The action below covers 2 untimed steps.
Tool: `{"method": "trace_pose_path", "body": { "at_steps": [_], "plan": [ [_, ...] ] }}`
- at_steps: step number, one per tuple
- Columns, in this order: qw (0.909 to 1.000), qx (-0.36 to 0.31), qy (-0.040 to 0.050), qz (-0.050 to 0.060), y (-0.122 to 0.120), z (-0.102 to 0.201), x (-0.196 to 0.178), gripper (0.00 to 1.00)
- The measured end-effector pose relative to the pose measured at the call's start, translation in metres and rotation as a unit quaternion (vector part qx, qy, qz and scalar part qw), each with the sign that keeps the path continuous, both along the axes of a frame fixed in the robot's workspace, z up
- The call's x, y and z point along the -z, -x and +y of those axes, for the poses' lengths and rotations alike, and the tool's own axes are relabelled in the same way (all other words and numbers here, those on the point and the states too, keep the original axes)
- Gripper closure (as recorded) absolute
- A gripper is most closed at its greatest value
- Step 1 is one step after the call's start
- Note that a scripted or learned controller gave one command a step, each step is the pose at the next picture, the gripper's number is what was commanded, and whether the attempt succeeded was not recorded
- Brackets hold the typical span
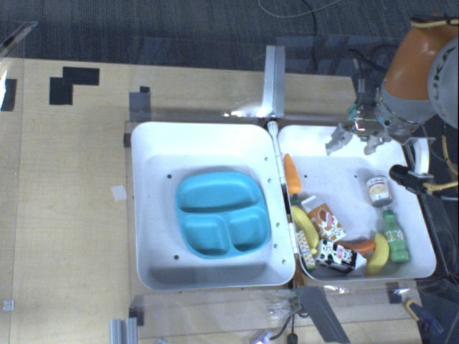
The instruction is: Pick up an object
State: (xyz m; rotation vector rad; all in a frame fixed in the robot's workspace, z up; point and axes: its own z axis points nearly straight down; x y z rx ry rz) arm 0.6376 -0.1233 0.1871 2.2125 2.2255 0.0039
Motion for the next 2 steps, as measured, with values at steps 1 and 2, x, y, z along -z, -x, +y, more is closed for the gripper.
{"method": "trace_pose_path", "body": {
  "at_steps": [1,2],
  "plan": [
    [1.0000,-0.002,0.0002,-0.003,-0.0020,0.0011,-0.0122,1.00],
    [1.0000,-0.003,0.0002,-0.003,-0.0019,0.0011,-0.0121,0.00]
  ]
}}
